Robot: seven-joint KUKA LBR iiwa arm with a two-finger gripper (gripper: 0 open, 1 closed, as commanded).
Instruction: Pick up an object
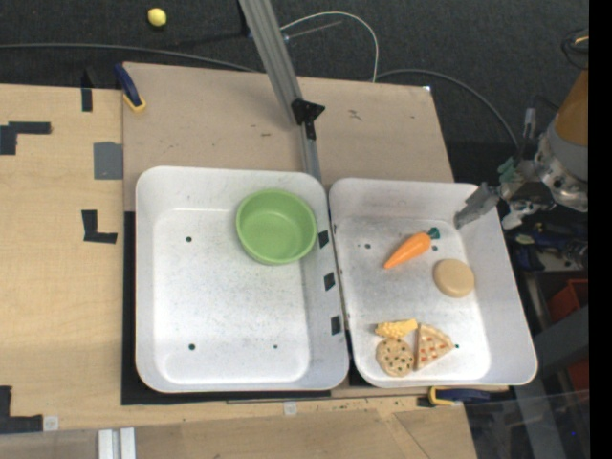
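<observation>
Carrot [409,250] lies in the right bin [497,256], far half, beside a tan disc [453,278] — light, rigid, slick plastic by the look; grip across its thick middle. Gripper [473,207] hovers at the bin's far-right edge — cannot tell its state.

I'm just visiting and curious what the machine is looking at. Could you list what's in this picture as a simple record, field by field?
Left bin: holds a green bowl near its far right corner
Right bin: holds toy food
Carrot: lies tilted, mid-bin
Tan round piece: right of the carrot
Near edge: corn, cookie and pizza slice clustered together
Gripper: at the right bin's far right edge, holding nothing visible
</observation>
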